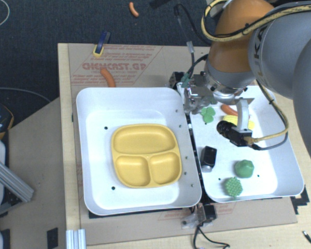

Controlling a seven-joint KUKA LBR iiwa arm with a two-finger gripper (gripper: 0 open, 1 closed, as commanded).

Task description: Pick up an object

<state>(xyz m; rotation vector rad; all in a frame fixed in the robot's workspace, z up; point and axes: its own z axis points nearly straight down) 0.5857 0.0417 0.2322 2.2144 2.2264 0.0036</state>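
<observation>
Closest to us looms the grey arm. Left to right, we see a yellow tray in the left bin, then in the right bin a black block, green pieces and a green ball. The jaws hang at the bin's near-left corner; whether they are clenched we cannot tell. We judge a centred, vertical descent over one isolated piece best.

From my remote station, the one legible marking I see is red print on the brown cardboard sheet lying beyond the bins: large letters that look like "GIKMCAST.GR", partly faded, so I cannot vouch for every character. Finer red lines of text above and below it are too small for me to read
</observation>
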